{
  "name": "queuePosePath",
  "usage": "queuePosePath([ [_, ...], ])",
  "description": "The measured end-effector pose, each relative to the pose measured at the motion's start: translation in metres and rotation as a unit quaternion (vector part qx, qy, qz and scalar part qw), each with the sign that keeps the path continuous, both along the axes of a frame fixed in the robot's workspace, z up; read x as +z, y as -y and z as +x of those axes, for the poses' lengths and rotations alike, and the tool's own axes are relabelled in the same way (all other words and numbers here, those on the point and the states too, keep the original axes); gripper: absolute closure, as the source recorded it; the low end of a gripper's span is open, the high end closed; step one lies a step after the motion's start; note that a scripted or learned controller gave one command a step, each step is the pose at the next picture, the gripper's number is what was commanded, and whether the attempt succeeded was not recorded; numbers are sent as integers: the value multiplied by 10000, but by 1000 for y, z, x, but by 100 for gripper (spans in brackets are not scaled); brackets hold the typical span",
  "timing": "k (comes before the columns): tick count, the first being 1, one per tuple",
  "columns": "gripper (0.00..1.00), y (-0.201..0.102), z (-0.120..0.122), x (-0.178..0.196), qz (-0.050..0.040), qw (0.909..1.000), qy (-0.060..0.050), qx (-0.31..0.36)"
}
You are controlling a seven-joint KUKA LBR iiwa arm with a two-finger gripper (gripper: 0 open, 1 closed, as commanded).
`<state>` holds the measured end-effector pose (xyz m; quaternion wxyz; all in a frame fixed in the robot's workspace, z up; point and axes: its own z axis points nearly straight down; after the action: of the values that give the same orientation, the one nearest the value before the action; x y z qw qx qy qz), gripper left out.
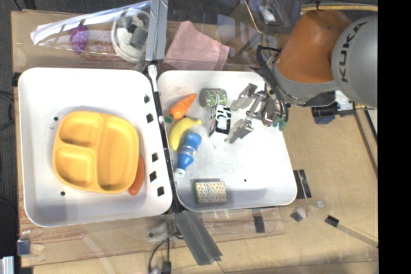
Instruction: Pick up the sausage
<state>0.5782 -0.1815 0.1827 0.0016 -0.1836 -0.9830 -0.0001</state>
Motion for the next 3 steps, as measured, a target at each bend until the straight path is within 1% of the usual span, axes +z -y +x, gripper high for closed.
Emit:
queuePosePath([
  [1, 0, -39, 8, -75, -23, 9550, 165, -2962],
  [2, 0, -15, 57, -10, -9, 9420, 19, -3355],
  [3, 0, -1, 37, -84, -19, 8442, -20, -5360],
])
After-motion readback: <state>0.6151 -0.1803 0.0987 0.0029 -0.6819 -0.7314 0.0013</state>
